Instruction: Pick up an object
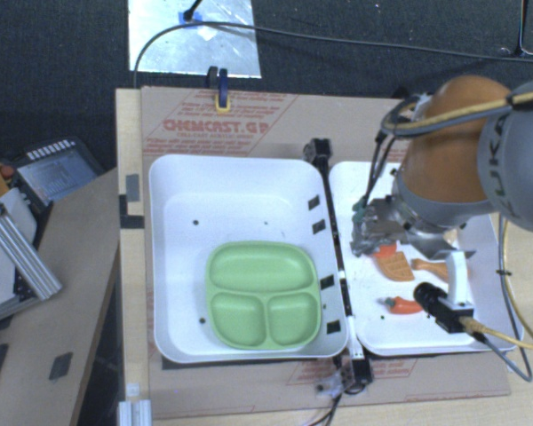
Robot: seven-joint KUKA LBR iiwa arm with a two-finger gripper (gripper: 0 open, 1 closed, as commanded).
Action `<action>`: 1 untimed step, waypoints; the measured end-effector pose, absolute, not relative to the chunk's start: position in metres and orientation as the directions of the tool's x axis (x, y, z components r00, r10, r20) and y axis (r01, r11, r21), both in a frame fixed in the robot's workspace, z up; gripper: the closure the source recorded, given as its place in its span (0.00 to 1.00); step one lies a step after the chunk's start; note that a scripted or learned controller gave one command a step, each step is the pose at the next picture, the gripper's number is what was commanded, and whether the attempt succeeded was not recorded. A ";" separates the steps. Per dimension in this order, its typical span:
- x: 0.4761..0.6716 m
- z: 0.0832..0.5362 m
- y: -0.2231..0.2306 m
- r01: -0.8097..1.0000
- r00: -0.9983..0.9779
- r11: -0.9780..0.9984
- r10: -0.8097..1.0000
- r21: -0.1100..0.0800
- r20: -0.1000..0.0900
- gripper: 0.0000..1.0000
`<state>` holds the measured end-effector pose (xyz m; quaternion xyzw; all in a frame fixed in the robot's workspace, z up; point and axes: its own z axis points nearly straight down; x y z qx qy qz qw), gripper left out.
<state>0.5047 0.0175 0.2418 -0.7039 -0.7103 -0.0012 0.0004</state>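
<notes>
Two white bins (160,238), orange carrot-like piece (405,306) lying left-right in right bin, fingers' (366,238) opening unclear.

A robotics lab is shown: two white bins (169,238) are fixed on a cardboard-covered bench (249,118), and cables (355,43) are laid around.

Much of the right bin (369,331) is covered by the arm (462,162). The gripper (370,231) is seen from above, and its fingertips cannot be made out. An orange object (393,263) beside it is partly overlapped; its kind cannot be told.
</notes>
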 end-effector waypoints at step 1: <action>0.504 0.228 0.067 1.000 -0.009 0.009 1.000 -0.001 0.002 1.00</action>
